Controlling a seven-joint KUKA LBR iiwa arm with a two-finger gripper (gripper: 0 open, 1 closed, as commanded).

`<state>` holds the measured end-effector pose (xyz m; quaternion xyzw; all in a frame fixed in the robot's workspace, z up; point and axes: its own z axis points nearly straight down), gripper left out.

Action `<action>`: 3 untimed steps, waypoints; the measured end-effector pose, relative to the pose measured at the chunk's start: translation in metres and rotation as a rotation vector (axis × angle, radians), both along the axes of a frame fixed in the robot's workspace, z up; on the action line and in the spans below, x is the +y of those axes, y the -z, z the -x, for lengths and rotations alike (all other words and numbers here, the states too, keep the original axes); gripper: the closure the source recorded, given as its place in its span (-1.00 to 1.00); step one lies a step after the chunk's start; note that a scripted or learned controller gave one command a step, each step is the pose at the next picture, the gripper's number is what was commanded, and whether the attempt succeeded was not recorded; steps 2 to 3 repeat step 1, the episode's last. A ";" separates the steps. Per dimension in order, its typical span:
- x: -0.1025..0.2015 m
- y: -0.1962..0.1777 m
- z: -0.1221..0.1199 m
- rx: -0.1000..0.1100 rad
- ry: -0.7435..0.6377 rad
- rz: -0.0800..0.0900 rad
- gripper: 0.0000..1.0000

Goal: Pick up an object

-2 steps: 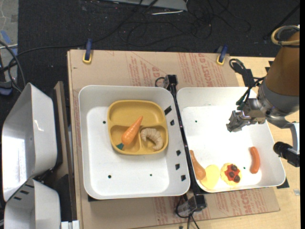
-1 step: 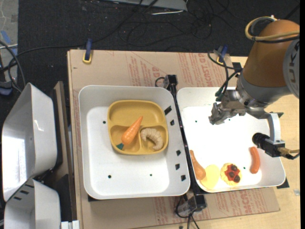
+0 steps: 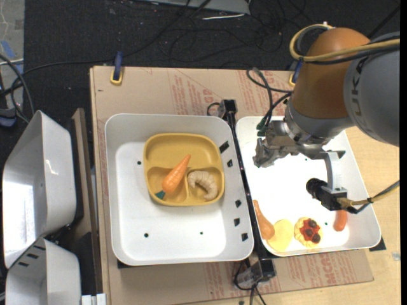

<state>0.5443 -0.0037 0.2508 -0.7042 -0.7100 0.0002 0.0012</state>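
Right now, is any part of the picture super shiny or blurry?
In the camera view, the orange band on the arm gleams softly, the white bins look bright and washed out, a shiny patch glints on the white container at left, and the toy carrot stays fairly sharp.

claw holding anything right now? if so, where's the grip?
Cannot be told. The claw hangs over the upper left of the right bin, and nothing shows in its grip. The toy food lies apart at that bin's near edge.
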 end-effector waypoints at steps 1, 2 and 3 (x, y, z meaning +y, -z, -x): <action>0.047 0.014 -0.019 -0.003 0.000 0.001 1.00; 0.047 0.014 -0.019 -0.003 0.000 0.001 1.00; 0.047 0.014 -0.019 -0.003 0.000 0.001 1.00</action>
